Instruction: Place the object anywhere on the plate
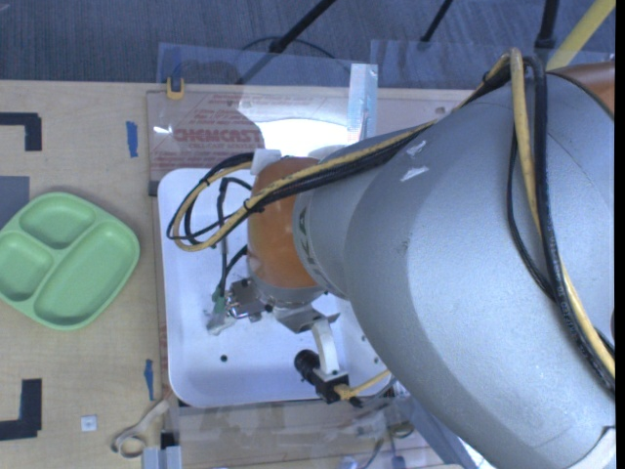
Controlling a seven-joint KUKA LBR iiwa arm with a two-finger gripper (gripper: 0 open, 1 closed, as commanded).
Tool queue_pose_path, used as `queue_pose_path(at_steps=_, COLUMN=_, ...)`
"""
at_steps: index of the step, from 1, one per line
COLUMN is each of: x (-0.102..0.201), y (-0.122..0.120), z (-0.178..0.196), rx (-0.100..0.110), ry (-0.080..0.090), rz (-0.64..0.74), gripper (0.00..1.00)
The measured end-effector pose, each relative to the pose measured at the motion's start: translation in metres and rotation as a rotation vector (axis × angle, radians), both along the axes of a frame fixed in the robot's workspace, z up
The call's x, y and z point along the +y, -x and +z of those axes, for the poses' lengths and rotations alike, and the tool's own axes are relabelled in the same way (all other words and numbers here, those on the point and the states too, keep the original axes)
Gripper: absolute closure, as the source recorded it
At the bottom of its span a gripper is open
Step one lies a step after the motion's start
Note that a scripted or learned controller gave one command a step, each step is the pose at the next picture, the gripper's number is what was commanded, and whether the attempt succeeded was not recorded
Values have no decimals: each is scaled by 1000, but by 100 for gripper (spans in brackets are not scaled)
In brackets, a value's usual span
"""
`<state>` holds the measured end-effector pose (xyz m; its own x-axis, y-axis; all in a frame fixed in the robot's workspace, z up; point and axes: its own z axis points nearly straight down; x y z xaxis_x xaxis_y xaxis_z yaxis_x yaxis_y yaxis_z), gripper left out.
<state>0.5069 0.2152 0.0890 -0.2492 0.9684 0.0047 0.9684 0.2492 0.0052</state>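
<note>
Grey arm [469,252] reaches leftward, bent down over white bin [186,360]; pincer state: cannot tell.

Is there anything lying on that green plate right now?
No. The green plate sits on the wooden bench with all three compartments bare.

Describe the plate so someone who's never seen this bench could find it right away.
Start at the white bin under the grey arm, then look left across the wooden bench. The plate lies there by itself: pale green, rounded, divided into three compartments, the single green thing on the wood.
</note>
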Motion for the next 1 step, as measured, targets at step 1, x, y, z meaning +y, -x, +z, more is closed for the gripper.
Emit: queue_pose_path(at_steps=1, x=0, y=-2, z=10, rx=-4, ry=-1, rz=-2, gripper=100)
